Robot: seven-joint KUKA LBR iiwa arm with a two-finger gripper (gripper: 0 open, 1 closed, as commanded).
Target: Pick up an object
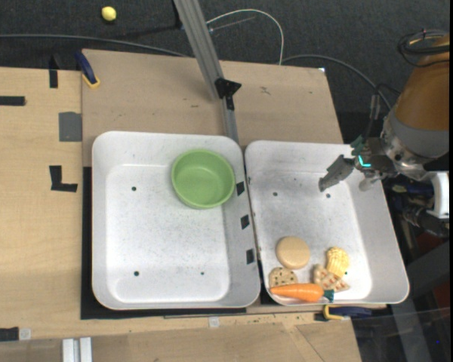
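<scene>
While the wooden bench (30, 225) fills most of the frame, two shallow white bins sit side by side at its centre. Left of centre, the left bin (113, 277) holds one green bowl (203, 178), upright near its upper right corner. Right of centre, the right bin (302, 164) carries four small things bunched at its lower edge: a round tan bun (293, 252), a yellow corn cob (337, 260) just to its right, a knobbly tan piece (331, 279) below the cob, and an orange carrot (298, 292) lying flat along the rim. From the right edge the grey arm (426, 104) reaches in, and its gripper (334, 176) hangs over the bin's upper right part, well apart from that cluster; whether the tool is spread or closed cannot be told, and nothing is seen in its grasp.
</scene>
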